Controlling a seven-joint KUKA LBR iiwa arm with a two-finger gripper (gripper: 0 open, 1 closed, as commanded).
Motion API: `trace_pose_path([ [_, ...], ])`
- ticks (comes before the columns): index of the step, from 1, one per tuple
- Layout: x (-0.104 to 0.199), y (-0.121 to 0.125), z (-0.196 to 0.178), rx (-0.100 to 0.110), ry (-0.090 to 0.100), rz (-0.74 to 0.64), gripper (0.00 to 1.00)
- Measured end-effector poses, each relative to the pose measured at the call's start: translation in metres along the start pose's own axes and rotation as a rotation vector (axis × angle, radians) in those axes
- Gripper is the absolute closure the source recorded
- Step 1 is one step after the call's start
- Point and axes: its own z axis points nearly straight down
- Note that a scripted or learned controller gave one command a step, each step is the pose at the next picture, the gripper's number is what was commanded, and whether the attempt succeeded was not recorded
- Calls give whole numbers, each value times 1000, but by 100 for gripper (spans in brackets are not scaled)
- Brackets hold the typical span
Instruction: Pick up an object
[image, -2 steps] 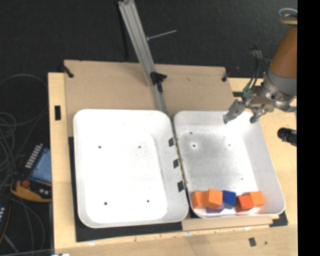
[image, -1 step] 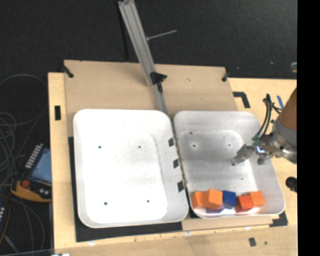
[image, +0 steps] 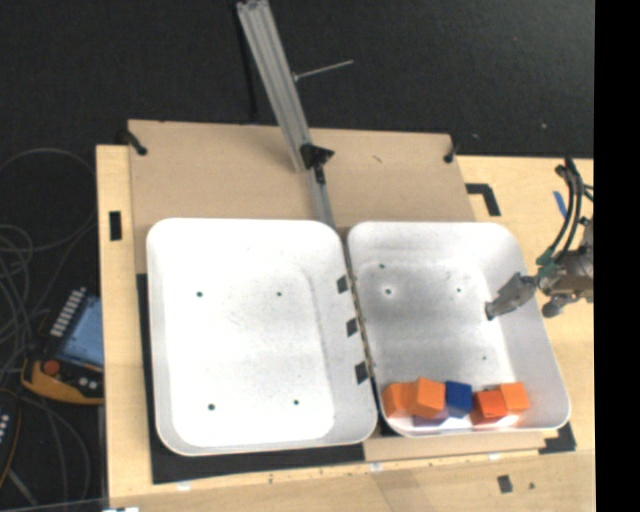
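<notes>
The step in hand looks like the approach: nothing is lifted yet, and all the blocks lie in their bin.

Starting at the left, the left bin (image: 245, 330) sits on the surface (image: 220, 170), well apart from the fingers and on the far side of the other bin from them. Next to it, touching along the middle edge, is the right bin (image: 440, 270). Its things are gathered along the near wall, below and to the left of the fingers: an orange block (image: 400, 398) at the left end of the row, a second orange block (image: 431, 396) touching it, a blue block (image: 459, 396) just beside that one, then two more orange blocks (image: 490, 405) (image: 514, 396) close together at the right end. A little purple shows under the row, too small to tell what it is.

At the right edge the gripper (image: 525, 295) hangs over the right rim of this bin, with the wrist and its cables behind it. One dark finger (image: 508, 297) points into the bin, toward the left and slightly down. Whether the fingers are spread or pressed together I cannot tell, and nothing is seen between them.

In my judgement the next move calls for travel toward the near wall, then a descent over one block. The blocks touch one another and the wall, so there is little room for the fingers; the end blocks seem easier.
</notes>
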Motion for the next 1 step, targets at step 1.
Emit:
trace_pose_path([
  [1, 39, 39, 11, 7, 1, -2, 0],
])
